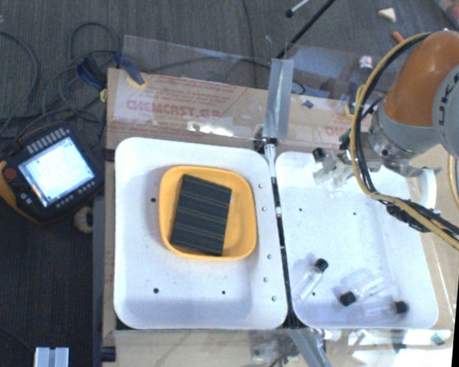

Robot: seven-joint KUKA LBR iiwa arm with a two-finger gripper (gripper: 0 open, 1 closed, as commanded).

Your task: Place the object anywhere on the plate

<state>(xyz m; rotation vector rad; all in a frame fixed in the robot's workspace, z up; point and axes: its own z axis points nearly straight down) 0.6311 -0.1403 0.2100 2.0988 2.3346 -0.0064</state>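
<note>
A dark, ridged rectangular block (201,215) lies flat on the yellow plate (169,182), which sits in the middle of the left white bin (131,282). The block covers most of the plate's centre, its long side running front to back. My gripper (328,169) hangs over the far left corner of the right bin (347,222), well away from the plate and the block. Nothing shows in its grasp. Above it rise the grey wrist and its orange band (425,84).
Several small clear vials with black caps (348,291) lie near the front of the right bin. Cables (405,208) trail from the wrist across that bin's right side. A metal divider (278,103) stands behind the bins. A teach pendant (45,173) rests on the floor at left.
</note>
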